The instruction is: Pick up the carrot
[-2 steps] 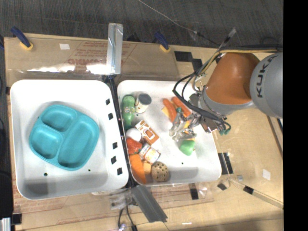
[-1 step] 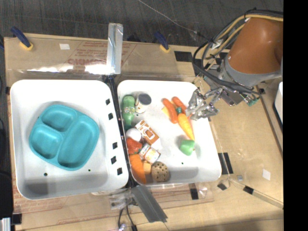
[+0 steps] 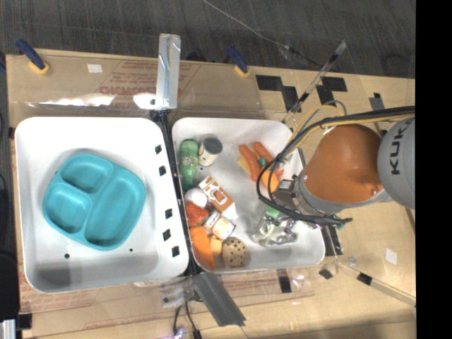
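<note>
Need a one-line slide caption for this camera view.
Gripper low in right bin; carrot lies apart near the back.

Tan bench [image 3: 367,97], two white bins [image 3: 28,189] side by side, seemingly touching

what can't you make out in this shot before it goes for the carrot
- Gripper, camera view: a metallic blur low in the right bin; finger state unreadable, partly under the arm's wrist.
- Carrot: its right end is crossed by cables, so its full length is unclear.
- Items piled along the right bin's left side: overlapping and too small to identify surely.
- Arm: cut off past the wrist at the right.
</note>
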### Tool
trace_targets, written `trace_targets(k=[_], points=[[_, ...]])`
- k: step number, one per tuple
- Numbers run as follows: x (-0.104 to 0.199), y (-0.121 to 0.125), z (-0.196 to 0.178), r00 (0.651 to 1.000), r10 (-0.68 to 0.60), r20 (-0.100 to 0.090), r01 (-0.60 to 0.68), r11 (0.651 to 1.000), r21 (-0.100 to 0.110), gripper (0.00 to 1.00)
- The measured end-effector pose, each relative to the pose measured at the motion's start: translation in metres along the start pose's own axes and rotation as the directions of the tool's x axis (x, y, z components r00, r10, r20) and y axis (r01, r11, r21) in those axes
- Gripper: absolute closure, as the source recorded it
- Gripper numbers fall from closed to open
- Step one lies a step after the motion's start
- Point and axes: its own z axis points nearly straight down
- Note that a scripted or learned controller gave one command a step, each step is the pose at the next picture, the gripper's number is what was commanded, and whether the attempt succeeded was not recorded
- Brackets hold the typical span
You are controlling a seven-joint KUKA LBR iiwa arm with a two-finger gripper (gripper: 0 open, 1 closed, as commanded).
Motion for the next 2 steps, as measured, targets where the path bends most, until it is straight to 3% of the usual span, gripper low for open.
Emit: trace_targets(k=[1,2], points=[[-0.007,-0.009,-0.127,0.997,-0.075,0.002,0.075,0.997,0.012,1.00],[-0.048,-0.054,-0.054,0.950,-0.312,0.002,0.312,0.950,-0.002,1.00]])
